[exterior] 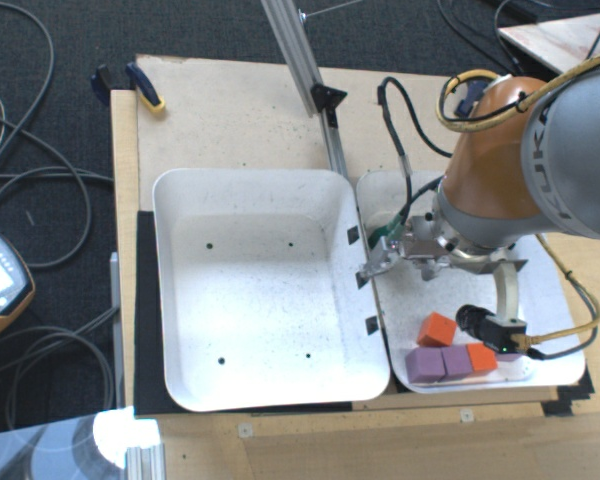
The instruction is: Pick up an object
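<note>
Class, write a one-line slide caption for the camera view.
Grey-and-orange arm hangs over the right bin, which holds orange blocks and purple blocks.

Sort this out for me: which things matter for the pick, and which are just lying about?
For the job:
gripper
orange block
purple block
second orange block
right bin

Lying about:
left bin
yellow-handled tool
floor cables
</note>
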### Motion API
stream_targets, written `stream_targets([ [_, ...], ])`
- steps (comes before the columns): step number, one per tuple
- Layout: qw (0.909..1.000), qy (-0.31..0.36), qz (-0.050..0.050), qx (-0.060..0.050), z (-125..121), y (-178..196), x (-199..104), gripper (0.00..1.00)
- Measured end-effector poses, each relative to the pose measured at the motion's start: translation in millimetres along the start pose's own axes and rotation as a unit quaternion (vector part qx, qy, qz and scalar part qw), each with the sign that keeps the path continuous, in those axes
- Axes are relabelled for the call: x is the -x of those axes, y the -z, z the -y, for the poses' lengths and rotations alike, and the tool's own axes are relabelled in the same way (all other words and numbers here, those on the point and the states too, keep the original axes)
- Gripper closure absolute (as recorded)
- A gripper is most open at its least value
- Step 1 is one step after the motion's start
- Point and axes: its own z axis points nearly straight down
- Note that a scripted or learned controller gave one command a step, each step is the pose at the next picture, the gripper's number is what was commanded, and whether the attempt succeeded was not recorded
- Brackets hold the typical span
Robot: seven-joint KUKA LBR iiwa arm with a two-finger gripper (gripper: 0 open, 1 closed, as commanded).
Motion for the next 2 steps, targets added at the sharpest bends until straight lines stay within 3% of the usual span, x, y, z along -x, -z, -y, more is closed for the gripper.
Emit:
stream_targets([
  [1,1.0000,-0.003,0.001,0.000,29.4,88.5,2.8,0.00],
  [2,1.0000,-0.004,0.002,0.001,28.3,269.6,46.6,0.00],
])
